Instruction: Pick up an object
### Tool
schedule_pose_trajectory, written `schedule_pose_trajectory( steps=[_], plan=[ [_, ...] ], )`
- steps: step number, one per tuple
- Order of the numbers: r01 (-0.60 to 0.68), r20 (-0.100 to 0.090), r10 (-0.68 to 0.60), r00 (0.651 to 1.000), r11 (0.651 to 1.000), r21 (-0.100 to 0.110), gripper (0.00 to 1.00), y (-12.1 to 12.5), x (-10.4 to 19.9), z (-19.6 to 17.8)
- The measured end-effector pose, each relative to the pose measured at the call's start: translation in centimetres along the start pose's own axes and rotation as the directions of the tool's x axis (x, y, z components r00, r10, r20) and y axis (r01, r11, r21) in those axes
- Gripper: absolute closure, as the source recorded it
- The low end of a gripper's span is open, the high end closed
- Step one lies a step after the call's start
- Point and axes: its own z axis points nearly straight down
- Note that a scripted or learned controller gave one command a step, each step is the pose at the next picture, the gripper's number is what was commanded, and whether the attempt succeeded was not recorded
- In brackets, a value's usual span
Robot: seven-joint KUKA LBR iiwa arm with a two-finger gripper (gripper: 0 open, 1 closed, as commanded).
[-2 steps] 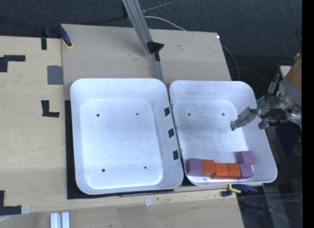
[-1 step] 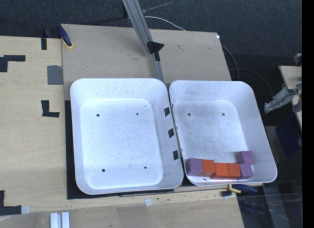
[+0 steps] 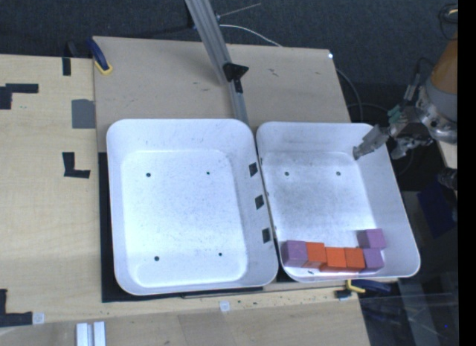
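Hovering over the right bin (image 3: 387,188) top-right rim, gripper (image 3: 370,143) carries nothing (finger state: can't tell), while purple/orange blocks (image 3: 335,254) sit bunched along the bin's near wall w/ the left bin (image 3: 119,188) alongside, so prob. pre-grasp approach.

On the bench (image 3: 297,77), purple and orange blocks (image 3: 336,254) huddle in the right bin's (image 3: 312,188) near corner, while the gripper (image 3: 370,143) hovers over its far-right rim.
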Motion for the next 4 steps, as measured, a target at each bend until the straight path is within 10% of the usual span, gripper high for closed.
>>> schedule_pose_trajectory(
  steps=[1,3,4],
  plan=[
    [0.005,-0.002,-0.005,1.000,1.000,-0.004,0.00,0.5,9.5,-0.1],
    [-0.004,0.001,0.004,1.000,1.000,0.001,0.00,2.1,5.1,16.2],
    [0.003,-0.002,-0.003,1.000,1.000,-0.003,0.00,1.8,12.2,15.8]
  ],
)
